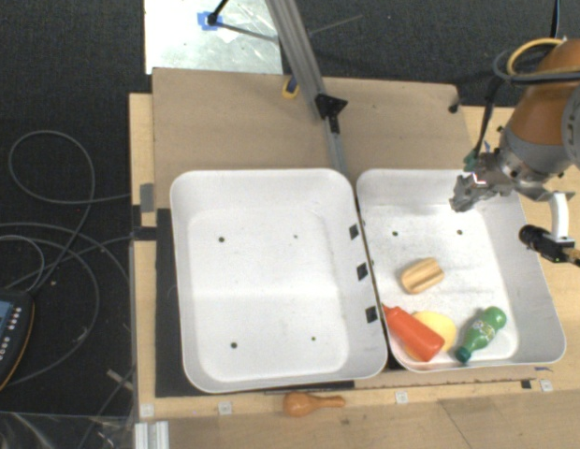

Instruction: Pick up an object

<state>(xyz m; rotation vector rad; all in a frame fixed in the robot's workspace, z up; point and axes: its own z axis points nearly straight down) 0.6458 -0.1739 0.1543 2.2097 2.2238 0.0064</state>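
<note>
The right bin (430,190) holds a tan bread-roll-shaped object (422,275) near its middle. Along its front edge lie an orange-red carrot-like piece (412,335), a yellow lemon-like piece (438,325) and a green bottle (482,332). My gripper (466,195) hangs over the bin's far right part, above and to the right of the tan roll, well apart from all the objects. Nothing shows between its fingers.
The left bin (262,279) sits beside the right one. A small tan pear-shaped object (311,402) lies on the bench in front of the bins. A slanted metal pole (299,54) rises behind the bins. Cables lie on the floor at left.
</note>
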